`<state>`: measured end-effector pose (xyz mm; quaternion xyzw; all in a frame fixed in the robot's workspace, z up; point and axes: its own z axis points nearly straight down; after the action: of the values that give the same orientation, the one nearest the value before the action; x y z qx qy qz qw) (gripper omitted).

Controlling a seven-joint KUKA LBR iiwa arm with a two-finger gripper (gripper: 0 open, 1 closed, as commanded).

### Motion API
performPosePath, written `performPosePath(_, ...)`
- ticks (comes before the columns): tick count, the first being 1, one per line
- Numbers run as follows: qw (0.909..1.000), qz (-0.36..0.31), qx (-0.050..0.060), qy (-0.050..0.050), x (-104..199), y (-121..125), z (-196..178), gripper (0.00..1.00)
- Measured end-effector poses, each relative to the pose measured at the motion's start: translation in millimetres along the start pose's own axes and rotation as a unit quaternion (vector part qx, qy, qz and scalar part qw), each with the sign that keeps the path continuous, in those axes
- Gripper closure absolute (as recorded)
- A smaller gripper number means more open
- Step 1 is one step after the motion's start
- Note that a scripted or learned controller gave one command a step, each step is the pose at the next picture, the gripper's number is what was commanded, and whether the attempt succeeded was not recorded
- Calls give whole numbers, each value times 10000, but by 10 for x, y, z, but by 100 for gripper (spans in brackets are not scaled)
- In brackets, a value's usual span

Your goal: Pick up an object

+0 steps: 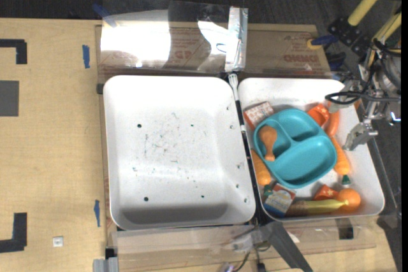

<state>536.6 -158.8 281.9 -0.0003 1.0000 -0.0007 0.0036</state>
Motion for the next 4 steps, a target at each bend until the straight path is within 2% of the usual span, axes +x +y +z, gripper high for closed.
performPosePath(1,9973,733,-12,55,217,-645,1713,0)
performPosePath(2,9990,441,-2,-9,13,-632,1853,0)
performPosePath(3,9950,993,41,80,-871,-203,1859,0)
performPosePath(4,9964,852,12,-34,-602,-365,1886,0)
